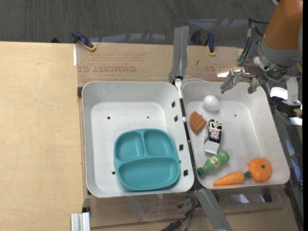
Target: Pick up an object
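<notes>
Teal and smooth, a three-section plate (147,159) is seen in the left bin (96,129); the gripper (239,81) — fingers spread, nothing between — hangs over the right bin's (269,129) far rim.

Dark grey carpet floor (120,11) along top, light wood board (36,129) at left, brown cardboard sheet (125,64) with reversed red print under bins, blue clamps (83,40) on its top edge, even overhead light

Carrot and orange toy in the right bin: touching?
Touching. The camera view shows the carrot's green top end meeting the orange toy's lower left side, no gap between.
</notes>
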`<state>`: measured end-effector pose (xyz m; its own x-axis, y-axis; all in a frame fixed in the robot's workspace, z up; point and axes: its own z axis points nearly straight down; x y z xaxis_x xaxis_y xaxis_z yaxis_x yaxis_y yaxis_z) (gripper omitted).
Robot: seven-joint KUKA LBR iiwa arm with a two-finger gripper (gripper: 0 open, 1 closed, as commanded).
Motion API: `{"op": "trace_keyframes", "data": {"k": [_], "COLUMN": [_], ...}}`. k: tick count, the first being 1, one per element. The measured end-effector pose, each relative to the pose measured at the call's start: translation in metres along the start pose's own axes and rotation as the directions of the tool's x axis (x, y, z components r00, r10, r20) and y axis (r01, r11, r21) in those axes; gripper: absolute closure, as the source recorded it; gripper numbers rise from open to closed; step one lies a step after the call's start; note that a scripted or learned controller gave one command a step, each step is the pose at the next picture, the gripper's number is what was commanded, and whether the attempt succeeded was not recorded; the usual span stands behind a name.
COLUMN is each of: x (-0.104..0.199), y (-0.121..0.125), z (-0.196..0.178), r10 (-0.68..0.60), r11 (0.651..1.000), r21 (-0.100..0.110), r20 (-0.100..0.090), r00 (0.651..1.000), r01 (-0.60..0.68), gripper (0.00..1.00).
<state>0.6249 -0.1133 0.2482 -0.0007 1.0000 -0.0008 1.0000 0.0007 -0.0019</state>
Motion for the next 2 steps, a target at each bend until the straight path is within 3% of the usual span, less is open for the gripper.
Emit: {"op": "trace_keyframes", "data": {"k": [1,2], "x": [0.056,0.015], "y": [-0.056,-0.086], "z": [0.058,0.137], "r10": [-0.076,0.156], "r11": [0.997,0.988], "r21": [0.001,0.001], "r20": [-0.001,-0.001], "r00": [0.997,0.988], "r01": [0.076,-0.156], "gripper": [0.00,0.00]}}
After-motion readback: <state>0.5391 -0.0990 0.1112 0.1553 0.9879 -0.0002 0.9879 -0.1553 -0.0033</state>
